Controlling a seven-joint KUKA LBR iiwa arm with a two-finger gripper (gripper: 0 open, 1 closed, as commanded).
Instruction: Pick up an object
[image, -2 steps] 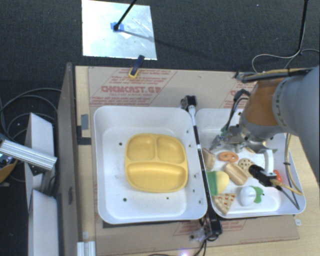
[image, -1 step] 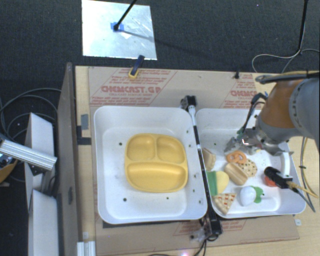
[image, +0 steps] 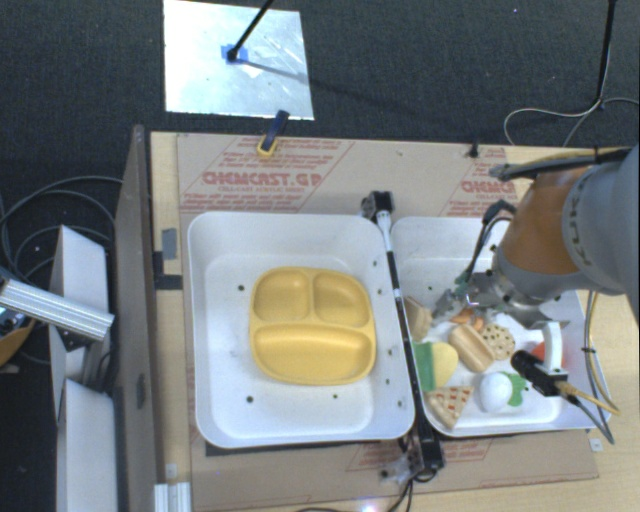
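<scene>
The counter (image: 300, 165) carries two shallow white bins side by side, with a black divider rail (image: 395, 300) between them. This rail serves as the landmark.

Left of the rail, the left bin (image: 215, 330) holds a yellow compartment tray (image: 312, 325), lying flat near the bin's centre.

Right of the rail, the right bin (image: 440, 245) holds a cluster of toy food items in its lower half. A green piece (image: 428, 365) lies just beside the rail. A hot-dog bun (image: 480, 348) sits to the right of the green piece. A waffle wedge (image: 450, 404) lies below the green piece, and a white egg (image: 493, 391) rests just beside the wedge.

The arm (image: 560, 235) reaches in from the right edge, over the right bin. The gripper (image: 462, 298) is low over the upper edge of the food cluster, right of the rail. Whether it is released or clenched cannot be determined; no item is visibly grasped.
</scene>
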